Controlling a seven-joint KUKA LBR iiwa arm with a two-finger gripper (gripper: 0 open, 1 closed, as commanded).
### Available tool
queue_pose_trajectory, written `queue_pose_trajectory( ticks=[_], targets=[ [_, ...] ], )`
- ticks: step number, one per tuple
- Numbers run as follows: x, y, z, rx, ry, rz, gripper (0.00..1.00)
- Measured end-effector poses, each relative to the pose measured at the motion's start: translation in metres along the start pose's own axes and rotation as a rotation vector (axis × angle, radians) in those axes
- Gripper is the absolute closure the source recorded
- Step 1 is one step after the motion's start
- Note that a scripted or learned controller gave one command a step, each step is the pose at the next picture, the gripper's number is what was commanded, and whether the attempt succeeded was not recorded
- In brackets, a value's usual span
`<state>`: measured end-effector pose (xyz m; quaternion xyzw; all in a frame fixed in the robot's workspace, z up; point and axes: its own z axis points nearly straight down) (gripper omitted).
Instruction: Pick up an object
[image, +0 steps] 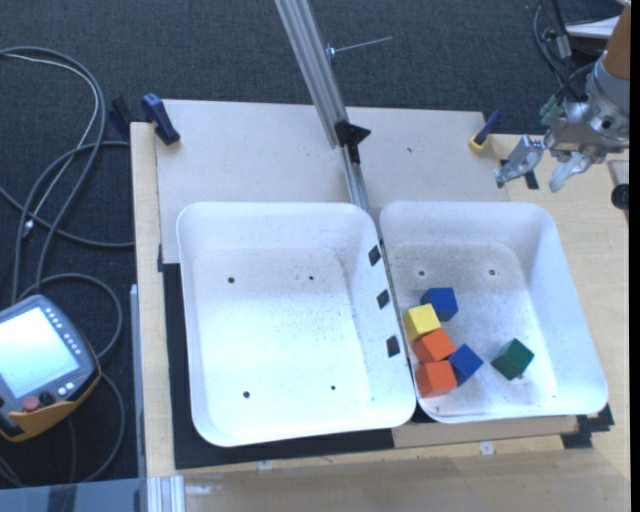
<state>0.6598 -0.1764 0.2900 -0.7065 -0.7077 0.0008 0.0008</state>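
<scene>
Camera view has the hand (541, 166) hanging above the worktop (260, 150) just beyond the far rim of the right bin (570, 270), its two fingers spread wide with nothing between them. The things to pick all sit in that right bin, bunched toward its near left side, well away from the hand.

From where I stand the trouble is the bunching. A yellow cube (421, 320) touches the upper orange cube (435, 345), which in turn touches the lower orange cube (436, 378), and these press close against the bin's left wall. The upper blue cube (440, 302) sits just behind the yellow one, and the lower blue cube (465, 361) leans against the orange pair. If the hand drops into that cluster, I reckon a finger lands on top of a neighbour rather than beside the target, or wedges against the wall, and the cubes simply get shoved about. A grip on two at once could slip as it lifts.

The green cube (513, 357) stands apart to the right with bare floor around it, so it looks the safest choice. Even there, it sits turned at an angle, and fingers closing on its corners might twist it out.

The left bin (200, 300) and the handheld controller (40, 365) beside the worktop play no part.
</scene>
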Motion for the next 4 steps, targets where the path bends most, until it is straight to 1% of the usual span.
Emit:
queue_pose_trajectory(
  ticks=[1,2,3,4],
  targets=[
    [0.09,-0.069,0.023,0.004,0.005,-0.006,0.0],
    [0.013,-0.099,0.04,0.002,-0.001,0.009,0.0],
    [0.055,-0.035,0.139,0.004,0.003,-0.003,0.0],
    [0.033,0.012,0.194,-0.001,0.0,0.0,0.0]
  ],
)
